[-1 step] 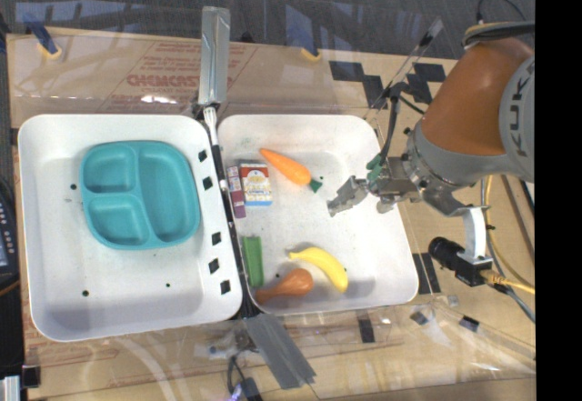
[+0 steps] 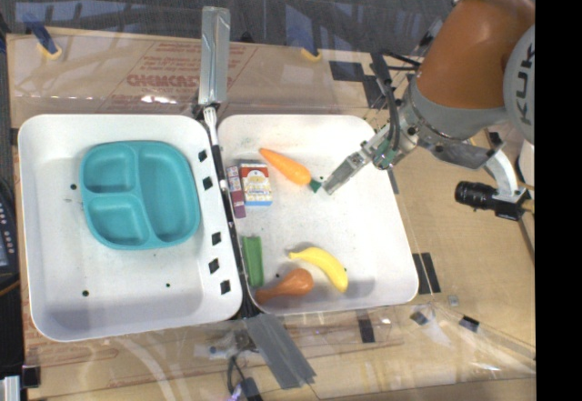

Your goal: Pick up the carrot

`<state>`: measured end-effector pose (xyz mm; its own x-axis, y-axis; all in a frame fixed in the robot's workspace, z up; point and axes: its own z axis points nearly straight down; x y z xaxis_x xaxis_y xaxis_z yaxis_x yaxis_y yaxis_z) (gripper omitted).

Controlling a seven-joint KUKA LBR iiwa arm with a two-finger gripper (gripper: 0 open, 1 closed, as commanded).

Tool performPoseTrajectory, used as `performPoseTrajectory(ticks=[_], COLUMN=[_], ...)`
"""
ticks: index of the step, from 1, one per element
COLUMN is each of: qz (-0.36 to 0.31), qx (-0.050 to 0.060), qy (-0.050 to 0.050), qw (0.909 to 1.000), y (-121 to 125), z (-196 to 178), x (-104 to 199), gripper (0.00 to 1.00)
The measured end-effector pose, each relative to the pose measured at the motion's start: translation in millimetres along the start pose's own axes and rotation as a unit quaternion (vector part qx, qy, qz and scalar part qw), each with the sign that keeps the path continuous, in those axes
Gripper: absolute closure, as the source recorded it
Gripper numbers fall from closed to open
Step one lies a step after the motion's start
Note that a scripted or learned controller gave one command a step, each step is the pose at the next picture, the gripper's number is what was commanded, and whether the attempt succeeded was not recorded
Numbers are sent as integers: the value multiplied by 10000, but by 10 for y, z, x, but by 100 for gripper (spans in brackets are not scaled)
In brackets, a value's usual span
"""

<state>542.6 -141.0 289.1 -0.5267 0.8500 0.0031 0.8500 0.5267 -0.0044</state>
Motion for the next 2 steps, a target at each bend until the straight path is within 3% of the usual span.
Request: performPoseTrajectory(ticks=[1, 2], qz=[-530, -692], qx=[22, -11], qy=[23, -13], qw=[9986, 9976], y=[643, 747], z=[1157, 1974], x=[-195, -626], gripper=[0, 0])
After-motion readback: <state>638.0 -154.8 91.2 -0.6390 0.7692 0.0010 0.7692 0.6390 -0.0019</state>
